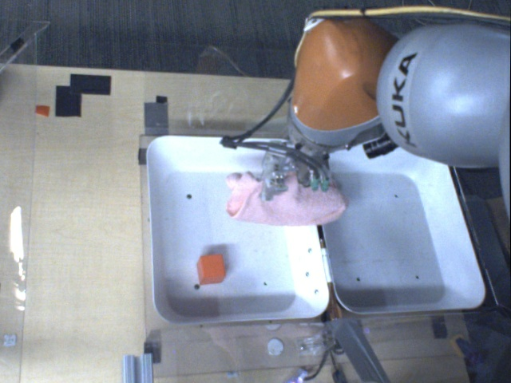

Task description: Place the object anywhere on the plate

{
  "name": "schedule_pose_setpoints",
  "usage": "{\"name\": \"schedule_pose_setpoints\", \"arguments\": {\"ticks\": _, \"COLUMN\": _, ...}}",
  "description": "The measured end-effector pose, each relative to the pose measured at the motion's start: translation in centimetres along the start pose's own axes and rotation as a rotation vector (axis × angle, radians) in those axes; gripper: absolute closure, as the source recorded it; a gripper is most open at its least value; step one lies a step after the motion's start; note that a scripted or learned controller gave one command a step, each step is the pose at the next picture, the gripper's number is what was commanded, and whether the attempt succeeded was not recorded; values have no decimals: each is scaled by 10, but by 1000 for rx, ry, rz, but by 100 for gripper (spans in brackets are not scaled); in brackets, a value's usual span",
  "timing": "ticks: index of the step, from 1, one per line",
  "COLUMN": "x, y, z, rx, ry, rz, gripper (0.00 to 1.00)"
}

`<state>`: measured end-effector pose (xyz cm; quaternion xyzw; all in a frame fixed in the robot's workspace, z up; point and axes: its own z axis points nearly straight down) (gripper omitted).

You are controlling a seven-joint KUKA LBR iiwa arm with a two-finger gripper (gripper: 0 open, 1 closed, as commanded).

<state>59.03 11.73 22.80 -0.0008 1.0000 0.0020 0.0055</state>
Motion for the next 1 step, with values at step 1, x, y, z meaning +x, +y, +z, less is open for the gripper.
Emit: {"name": "schedule_pose_setpoints", "arguments": {"ticks": 1, "x": 0, "y": 0, "z": 0, "rx": 0, "ry": 0, "rz": 0, "gripper": 0}}
